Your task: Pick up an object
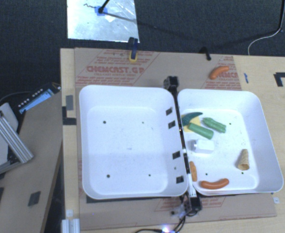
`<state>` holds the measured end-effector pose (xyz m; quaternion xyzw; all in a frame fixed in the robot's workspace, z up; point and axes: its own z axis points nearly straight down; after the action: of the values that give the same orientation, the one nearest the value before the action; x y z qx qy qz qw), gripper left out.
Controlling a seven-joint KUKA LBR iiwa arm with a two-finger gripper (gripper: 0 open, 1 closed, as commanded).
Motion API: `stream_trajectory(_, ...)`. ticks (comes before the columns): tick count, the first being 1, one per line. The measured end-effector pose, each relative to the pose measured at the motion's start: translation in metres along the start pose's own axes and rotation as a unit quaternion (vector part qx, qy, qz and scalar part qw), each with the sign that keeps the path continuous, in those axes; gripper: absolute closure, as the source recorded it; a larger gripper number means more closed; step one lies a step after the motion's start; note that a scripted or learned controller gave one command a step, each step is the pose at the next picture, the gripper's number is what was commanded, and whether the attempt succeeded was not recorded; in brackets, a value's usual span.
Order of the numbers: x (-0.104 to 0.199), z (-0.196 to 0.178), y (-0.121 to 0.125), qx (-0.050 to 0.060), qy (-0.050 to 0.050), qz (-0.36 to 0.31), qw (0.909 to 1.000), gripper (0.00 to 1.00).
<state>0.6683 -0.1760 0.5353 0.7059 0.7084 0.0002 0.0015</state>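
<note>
Gripper: I cannot tell its state.
Right bin (259,110): holds every loose item.
Near the divider: green pickle (214,124), second green piece (201,130), dark green leaf (192,116), white block (202,146).
Front edge: orange sausage (214,183).
Right side: tan cone (243,159).
Worktop (259,67): another orange sausage (219,72) behind the bins.

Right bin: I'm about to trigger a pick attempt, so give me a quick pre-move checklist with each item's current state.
1. Objects present in right bin: ok, several.
2. Orange sausage lies apart from others: ok.
3. Tan cone has free space around it: ok.
4. Green pieces separated: not ok, clustered and touching.
5. White block easy to distinguish from bin floor: not ok, low contrast.
6. Stray sausage lies on the bench outside the bins: not ok.
</note>
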Motion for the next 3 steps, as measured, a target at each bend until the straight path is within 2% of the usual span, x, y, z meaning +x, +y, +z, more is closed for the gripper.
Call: stream_trajectory(3, -0.0001, -0.0003, 0.0, -0.001, 0.0, 0.001, 1.0, 1.0)
